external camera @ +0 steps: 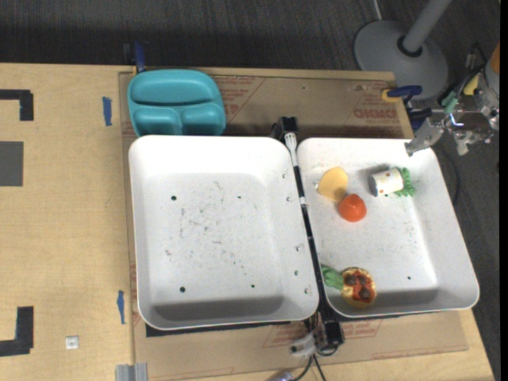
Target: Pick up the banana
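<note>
The banana (333,182) is a short yellow piece lying in the right bin (444,236), near that bin's upper left corner and close to the divider between the bins. My gripper (444,125) hangs at the right edge of the view, just beyond the right bin's far right corner. It is well to the right of the banana and apart from it, with nothing visibly held.
A red-orange ball (352,208) lies just below the banana. A white cylinder with a green part (389,182) sits to the banana's right. A yellow, red and green toy (357,285) rests near the front rim. A teal tray (175,101) stands behind the left bin (214,228).
</note>
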`<state>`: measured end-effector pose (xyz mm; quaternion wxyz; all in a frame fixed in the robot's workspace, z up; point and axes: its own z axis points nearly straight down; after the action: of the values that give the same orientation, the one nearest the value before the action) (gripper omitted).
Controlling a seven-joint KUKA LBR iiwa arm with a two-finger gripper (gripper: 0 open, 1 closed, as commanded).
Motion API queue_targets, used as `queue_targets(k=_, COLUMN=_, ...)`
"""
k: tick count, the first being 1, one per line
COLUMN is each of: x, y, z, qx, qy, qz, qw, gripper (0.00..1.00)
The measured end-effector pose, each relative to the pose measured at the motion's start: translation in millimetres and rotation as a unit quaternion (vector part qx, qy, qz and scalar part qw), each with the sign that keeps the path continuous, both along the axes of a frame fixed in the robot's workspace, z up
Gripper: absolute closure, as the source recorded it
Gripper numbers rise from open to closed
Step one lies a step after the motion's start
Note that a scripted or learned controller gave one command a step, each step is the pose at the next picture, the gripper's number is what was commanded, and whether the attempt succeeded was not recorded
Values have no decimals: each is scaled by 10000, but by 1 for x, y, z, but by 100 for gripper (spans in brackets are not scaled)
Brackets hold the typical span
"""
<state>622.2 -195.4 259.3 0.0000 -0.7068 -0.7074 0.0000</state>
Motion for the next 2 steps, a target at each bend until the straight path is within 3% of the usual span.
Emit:
queue_targets(k=1, x=-36, y=79, z=-73, qx=5, qy=4, qz=-74, qw=10000, gripper=0)
queue_targets(k=2, x=-72, y=161, z=-72, qx=7, qy=14, qz=-70, qw=10000, gripper=0)
